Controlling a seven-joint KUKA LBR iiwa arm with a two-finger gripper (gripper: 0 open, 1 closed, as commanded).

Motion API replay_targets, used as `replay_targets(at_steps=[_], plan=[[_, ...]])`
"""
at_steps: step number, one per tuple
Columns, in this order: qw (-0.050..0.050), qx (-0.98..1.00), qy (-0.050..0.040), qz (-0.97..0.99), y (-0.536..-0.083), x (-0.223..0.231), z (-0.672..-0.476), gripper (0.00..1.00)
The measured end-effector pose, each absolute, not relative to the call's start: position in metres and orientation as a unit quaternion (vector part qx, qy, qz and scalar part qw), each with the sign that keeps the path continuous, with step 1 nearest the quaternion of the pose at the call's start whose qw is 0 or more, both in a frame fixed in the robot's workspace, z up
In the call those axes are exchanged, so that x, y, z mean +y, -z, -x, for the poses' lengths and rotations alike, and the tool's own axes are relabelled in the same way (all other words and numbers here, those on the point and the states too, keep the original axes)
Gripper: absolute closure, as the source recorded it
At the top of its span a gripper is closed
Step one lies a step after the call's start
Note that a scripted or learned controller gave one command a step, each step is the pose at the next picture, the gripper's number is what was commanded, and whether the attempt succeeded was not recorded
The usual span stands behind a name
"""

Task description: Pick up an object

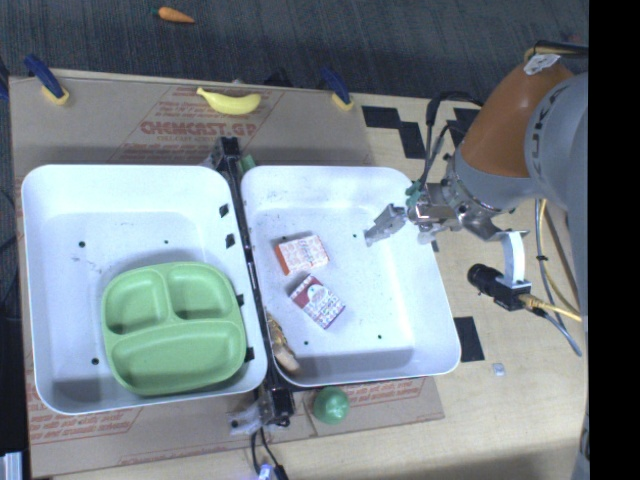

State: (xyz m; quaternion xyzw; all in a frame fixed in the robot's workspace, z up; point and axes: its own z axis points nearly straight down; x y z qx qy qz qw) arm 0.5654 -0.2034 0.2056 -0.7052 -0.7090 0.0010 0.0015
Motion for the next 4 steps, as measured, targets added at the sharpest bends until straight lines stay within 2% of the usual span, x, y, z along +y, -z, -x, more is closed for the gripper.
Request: replay_targets(at_steps=[1, 2, 3, 4], plan=[[0.001, -0.710, -0.0010, 0.704, -0.091, -0.206, -0.637, 0.00], [-0.001, -0.709, 0.0008, 0.705, -0.194, -0.197, -0.658, 0.00], [0.003, -0.709, -0.0016, 0.705, -0.090, -0.120, -0.655, 0.00], [0.002, -0.711, -0.0013, 0.703, -0.102, -0.121, -0.657, 1.00]])
